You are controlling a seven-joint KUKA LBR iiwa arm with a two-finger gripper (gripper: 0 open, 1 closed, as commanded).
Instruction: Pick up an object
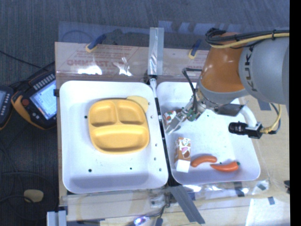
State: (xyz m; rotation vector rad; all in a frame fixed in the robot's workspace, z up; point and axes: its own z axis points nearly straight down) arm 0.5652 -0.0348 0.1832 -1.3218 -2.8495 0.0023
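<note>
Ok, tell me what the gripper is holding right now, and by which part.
That cannot be told. The gripper is low at the left edge of the right white bin, against a small red and white object; a hold on it cannot be made out.

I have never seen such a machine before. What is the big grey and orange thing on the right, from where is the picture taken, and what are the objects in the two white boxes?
The grey and orange thing is a robot arm. It reaches in from the right, and its gripper, a two-finger claw, is low over the right bin near that bin's left wall. One fixed camera took the picture from above the bench, looking down at a slant.

The left bin holds a yellow divided tray. The right bin holds a small carton, a toy sausage and an orange carrot-like toy, all near its front edge. Something small with red and green sits right at the gripper, but I cannot tell whether it is gripped. The handheld device at the left, off the bench, is probably the robot's control unit.
</note>
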